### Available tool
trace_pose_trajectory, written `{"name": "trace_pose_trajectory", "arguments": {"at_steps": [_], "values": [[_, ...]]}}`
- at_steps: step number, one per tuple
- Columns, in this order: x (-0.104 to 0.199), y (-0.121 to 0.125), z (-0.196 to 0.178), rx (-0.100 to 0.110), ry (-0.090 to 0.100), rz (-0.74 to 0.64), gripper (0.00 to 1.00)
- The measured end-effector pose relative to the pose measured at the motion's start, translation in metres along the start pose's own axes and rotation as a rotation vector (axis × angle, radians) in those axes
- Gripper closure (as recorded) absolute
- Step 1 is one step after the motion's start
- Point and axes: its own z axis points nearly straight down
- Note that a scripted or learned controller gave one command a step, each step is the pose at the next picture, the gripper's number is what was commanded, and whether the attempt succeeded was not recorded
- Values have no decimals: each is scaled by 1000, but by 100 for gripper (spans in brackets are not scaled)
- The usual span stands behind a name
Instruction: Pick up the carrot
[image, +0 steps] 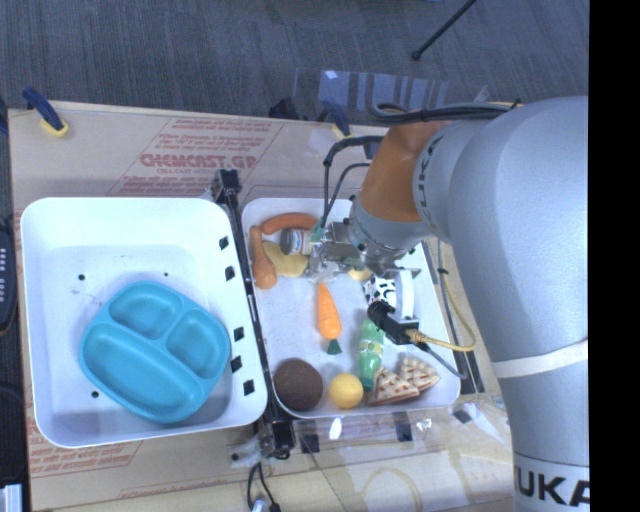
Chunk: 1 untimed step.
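Camera view: a small orange toy carrot (327, 311) with a green leafy end is seen lying in the right white bin (290, 340), its long axis running near-vertically in frame, green end toward the near rim. The gripper (335, 252) is placed just above it; its opening cannot be told. "CHEMCAST GP" is printed on the brown cardboard sheet (190, 150); "UKA" is lettered on the grey arm (520, 300).
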Motion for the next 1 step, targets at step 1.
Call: {"name": "trace_pose_trajectory", "arguments": {"at_steps": [1], "values": [[50, -57, -82, -8, 5, 219, 100]]}}
